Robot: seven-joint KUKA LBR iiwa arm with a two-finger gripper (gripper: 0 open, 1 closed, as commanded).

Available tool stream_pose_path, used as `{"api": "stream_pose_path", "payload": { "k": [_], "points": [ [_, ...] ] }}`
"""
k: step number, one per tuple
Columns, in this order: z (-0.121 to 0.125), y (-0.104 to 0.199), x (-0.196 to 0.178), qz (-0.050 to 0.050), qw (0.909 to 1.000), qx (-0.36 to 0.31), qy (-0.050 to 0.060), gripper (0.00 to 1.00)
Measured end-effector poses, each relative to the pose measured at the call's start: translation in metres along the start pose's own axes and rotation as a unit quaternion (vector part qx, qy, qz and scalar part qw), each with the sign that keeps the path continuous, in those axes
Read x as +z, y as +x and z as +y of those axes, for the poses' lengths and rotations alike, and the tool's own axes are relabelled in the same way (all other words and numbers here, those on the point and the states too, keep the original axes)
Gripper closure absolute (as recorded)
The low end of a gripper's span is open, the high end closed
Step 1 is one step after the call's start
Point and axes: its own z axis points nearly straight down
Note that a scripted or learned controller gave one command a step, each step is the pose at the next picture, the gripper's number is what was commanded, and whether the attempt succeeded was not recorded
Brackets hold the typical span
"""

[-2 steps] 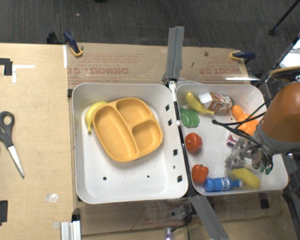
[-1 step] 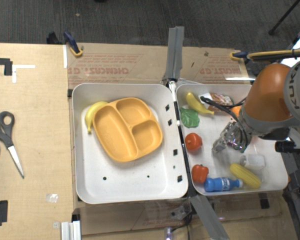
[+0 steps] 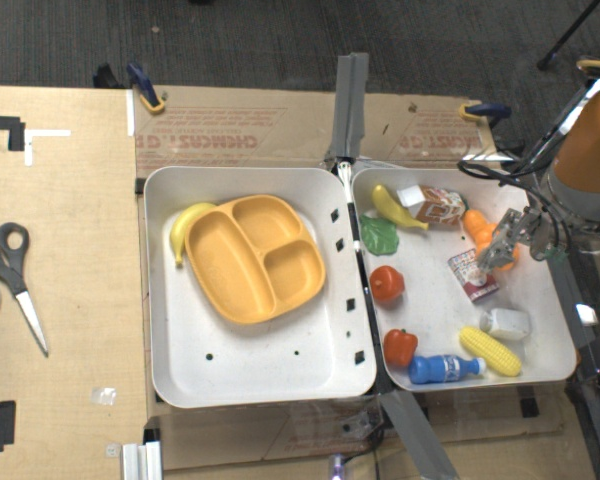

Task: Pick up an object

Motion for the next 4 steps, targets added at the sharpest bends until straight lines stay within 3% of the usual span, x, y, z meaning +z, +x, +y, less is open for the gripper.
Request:
{"api": "stream_pose_path", "payload": {
  "k": [1,2,3,4],
  "points": [
    [0.036,-0.034,0.031,-0.008,0.9885,0.151,0.0,1.0],
    [0.075,-0.005,-0.03,-0.007,0.9745,0.224,0.001,1.0],
    [0.109,-0.022,0.035,0.004,0.9679,0.251,0.008,1.0],
    [0.112,-0.019,0.035,0.011,0.9682,0.25,0.009,0.0]
  ]
}}
